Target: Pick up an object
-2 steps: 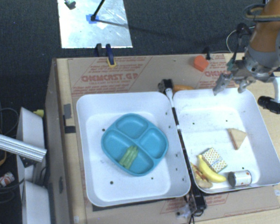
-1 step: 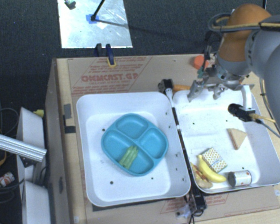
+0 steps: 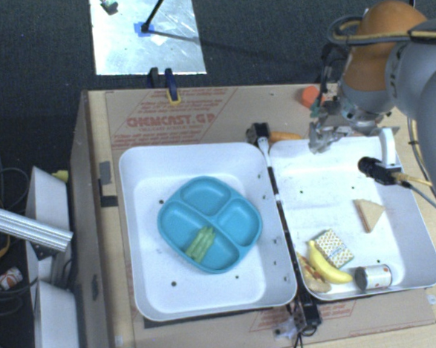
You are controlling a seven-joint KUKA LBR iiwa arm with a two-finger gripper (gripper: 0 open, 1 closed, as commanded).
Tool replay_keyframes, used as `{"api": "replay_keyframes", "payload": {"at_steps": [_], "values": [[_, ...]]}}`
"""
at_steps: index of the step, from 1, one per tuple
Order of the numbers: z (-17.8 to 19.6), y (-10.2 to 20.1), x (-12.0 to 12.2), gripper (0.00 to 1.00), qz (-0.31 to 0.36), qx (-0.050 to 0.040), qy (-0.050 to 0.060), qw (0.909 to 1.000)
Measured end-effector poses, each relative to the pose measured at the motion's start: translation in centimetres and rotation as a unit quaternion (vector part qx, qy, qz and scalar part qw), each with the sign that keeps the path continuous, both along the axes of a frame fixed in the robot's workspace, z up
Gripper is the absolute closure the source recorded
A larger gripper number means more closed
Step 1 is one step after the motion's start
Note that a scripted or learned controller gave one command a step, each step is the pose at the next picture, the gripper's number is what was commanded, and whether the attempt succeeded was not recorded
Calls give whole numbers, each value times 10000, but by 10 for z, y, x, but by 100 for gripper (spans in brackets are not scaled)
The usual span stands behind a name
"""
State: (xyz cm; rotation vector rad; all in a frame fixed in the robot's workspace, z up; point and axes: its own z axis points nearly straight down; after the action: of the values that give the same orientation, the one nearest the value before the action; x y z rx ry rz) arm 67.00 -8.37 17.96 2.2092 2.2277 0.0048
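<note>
My gripper (image 3: 322, 140) hangs over the back left corner of the right bin (image 3: 407, 216), with nothing visibly in it. Toward the bin's front lie a yellow banana (image 3: 325, 265), a small patterned box (image 3: 333, 247) touching it, and a silver can (image 3: 372, 276) on its side. A tan wedge (image 3: 368, 213) rests near the right wall. All of these are well in front of the gripper.
The left bin (image 3: 146, 212) holds a blue divided plate (image 3: 209, 223) with a green piece (image 3: 201, 243) in one section. An orange-yellow item (image 3: 284, 136) lies on the right bin's back rim, and a small orange object (image 3: 308, 95) sits on the bench behind it.
</note>
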Motion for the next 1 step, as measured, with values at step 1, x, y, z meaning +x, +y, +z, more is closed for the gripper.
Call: {"api": "replay_keyframes", "payload": {"at_steps": [1], "values": [[0,0,0,0,4,-1,1,10000]]}}
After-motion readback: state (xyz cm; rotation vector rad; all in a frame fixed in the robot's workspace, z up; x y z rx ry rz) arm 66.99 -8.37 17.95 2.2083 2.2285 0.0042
